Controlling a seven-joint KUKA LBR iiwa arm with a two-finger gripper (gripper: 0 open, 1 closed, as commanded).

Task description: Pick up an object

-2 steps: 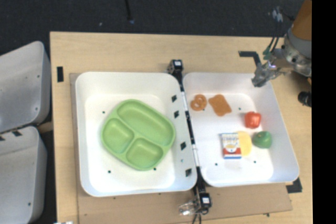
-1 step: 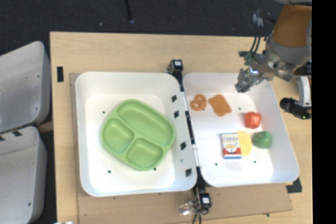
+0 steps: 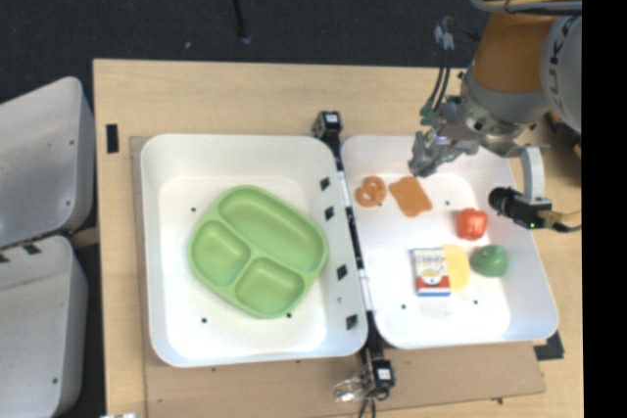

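Observation:
The right bin (image 3: 509, 318) holds a small pretzel (image 3: 369, 192), an orange-brown flat slab (image 3: 410, 197), a red round piece (image 3: 471, 223), a green round piece (image 3: 489, 260), a yellow piece (image 3: 457, 266) and a small red, white and blue box (image 3: 429, 272). My gripper (image 3: 425, 162) hangs over the bin's back part, just above and behind the orange-brown slab. Nothing shows between its fingers.
The left bin (image 3: 167, 318) carries a green divided tray (image 3: 257, 252) with three compartments. A ridge with black clips runs between the two bins. The arm's grey and orange body (image 3: 514, 54) rises at the right behind the right bin.

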